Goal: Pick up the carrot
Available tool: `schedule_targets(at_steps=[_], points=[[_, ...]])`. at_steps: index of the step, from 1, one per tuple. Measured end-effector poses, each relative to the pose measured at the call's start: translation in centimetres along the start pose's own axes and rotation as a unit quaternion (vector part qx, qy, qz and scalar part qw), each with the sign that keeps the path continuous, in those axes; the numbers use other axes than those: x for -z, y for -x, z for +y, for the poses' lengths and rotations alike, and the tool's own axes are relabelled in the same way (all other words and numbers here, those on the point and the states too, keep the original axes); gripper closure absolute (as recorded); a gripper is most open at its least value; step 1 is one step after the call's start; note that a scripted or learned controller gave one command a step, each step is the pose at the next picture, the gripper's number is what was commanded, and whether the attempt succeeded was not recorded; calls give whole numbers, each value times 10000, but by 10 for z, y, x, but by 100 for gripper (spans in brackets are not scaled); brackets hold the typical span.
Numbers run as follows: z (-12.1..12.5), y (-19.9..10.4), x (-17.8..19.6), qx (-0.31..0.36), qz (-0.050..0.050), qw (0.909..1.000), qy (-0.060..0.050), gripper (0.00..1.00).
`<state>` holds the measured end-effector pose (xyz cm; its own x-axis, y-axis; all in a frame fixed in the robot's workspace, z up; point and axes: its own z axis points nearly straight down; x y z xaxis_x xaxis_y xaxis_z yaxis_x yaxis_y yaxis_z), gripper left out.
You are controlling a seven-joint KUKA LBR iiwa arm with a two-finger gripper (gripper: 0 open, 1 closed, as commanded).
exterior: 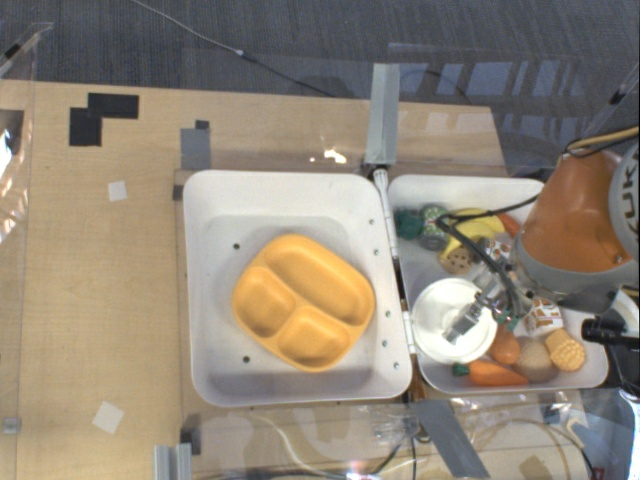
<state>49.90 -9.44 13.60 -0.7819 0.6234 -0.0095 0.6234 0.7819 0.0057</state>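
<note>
Gripper (468, 320) poised over white bowl (447, 318) in right bin (598, 374); fingers' state: cannot tell. Carrot (497, 374) lies flat along that bin's near edge, just beside the bowl, untouched. Suggest: shift toward near edge, align across carrot's width, descend clear of bowl rim and neighbouring potato (535, 359)

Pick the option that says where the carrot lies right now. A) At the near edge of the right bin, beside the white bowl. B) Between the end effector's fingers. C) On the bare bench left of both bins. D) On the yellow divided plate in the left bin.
A: the carrot lies along the right bin's near edge, just below the white bowl.
</note>
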Motion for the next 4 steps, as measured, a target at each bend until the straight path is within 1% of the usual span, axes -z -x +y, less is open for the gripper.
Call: schedule_targets(at_steps=[1,2,3,4], points=[[4,-4,-23,-714,-111,9974,86,0],[-1,39,27,-2499,17,9683,-20,0],[-4,-12,7,-3862,38,9224,-46,0],[-14,-5,-5,-5345,26,8452,-51,0]])
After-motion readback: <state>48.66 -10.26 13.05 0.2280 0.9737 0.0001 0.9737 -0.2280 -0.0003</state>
